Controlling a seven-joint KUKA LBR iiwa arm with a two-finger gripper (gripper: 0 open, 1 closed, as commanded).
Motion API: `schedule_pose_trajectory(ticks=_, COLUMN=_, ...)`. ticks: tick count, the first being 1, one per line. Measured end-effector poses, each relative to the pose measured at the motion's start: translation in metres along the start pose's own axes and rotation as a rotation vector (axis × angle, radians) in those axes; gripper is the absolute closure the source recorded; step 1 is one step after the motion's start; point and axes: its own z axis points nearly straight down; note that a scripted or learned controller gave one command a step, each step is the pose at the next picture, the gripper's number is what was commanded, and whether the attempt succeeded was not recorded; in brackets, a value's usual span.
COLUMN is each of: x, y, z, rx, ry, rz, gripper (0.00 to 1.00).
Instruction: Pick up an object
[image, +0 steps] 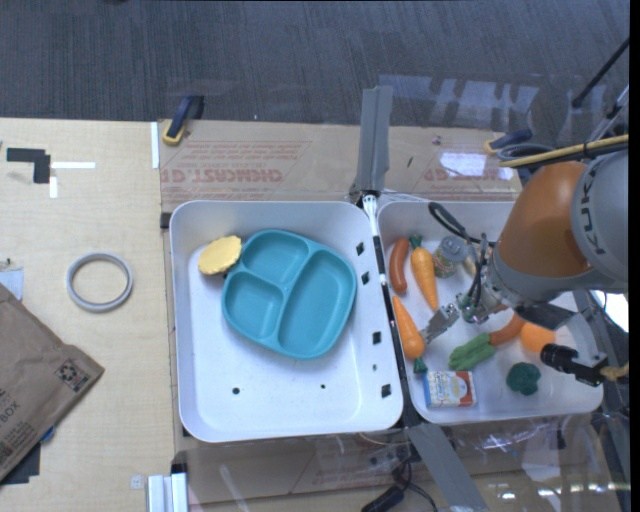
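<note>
My gripper (455, 314) is down inside the right bin (590, 398), open, with nothing seen between its fingers. One fingertip (438, 323) lies just right of an orange carrot (406, 326) by the bin's left wall. A second carrot (424, 274) and a red sausage (400, 262) lie further back. A green pod (471, 352) sits just in front of the gripper. A green broccoli piece (522, 377), a small printed box (450, 388) and an orange piece (536, 336) lie nearer the front. The arm's orange band (545, 225) hides the bin's back right.
The left bin (200, 400) holds a blue divided plate (290, 292) and a yellow piece (219, 255) at the plate's back left. A small greyish jar (452, 254) stands behind the gripper. A tape ring (100, 281) and a cardboard box (35, 385) lie on the bench left of the bins.
</note>
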Motion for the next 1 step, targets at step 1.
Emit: schedule_pose_trajectory(ticks=1, x=-0.0327, y=0.0493, z=-0.0003, rx=-0.001, ry=-0.001, rz=0.078, gripper=0.00)
